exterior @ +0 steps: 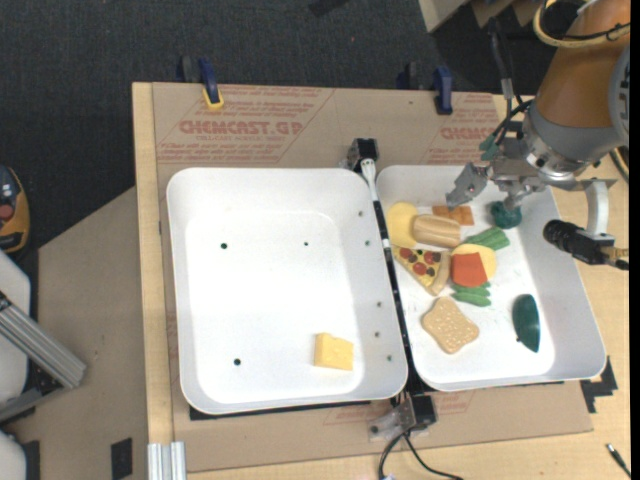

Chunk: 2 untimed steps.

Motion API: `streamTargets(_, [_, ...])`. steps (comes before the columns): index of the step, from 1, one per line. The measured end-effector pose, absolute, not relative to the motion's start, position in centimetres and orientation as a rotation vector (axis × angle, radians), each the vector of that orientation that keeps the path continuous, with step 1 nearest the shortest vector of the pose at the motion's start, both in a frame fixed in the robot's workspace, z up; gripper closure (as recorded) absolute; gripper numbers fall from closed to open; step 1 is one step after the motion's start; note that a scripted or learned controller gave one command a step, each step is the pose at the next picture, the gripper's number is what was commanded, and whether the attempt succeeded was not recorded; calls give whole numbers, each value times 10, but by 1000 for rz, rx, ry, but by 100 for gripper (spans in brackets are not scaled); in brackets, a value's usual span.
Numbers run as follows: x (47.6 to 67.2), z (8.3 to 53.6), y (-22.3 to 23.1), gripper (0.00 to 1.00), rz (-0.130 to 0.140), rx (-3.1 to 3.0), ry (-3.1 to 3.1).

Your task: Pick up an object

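Overhead, the grey arm with its orange band reaches in from the right and hangs over the far part of the right bin; its gripper hovers with the two fingers spread apart and nothing between them, one finger pointing toward the bin's middle, the other beside a small teal piece at the far right of the pile. Just below the gripper lies a small orange cracker; touching it on the near side is a tan bread roll, which rests against a yellow rounded piece close to the bin's left wall. Nearer still, a pizza slice lies beside a red and yellow block; a green leafy piece sits just beyond that block, and another green piece lies at its near edge. Toward the front of the bin a slice of toast lies flat; to its right, apart from the pile, is a dark green pepper-like object. Meanwhile the left bin holds a single yellow cheese wedge near its front right corner; both bins sit side by side on a brown board held at its far edge by blue clamps.
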State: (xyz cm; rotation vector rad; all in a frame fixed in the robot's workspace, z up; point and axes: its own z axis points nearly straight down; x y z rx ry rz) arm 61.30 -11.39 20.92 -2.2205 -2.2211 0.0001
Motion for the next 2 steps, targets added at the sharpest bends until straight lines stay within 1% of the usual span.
streamTargets(1, [577,90,-161,0,-2,-2223,-2222])
streamTargets(2, [605,85,-103,0,-1,-2224,-2224])
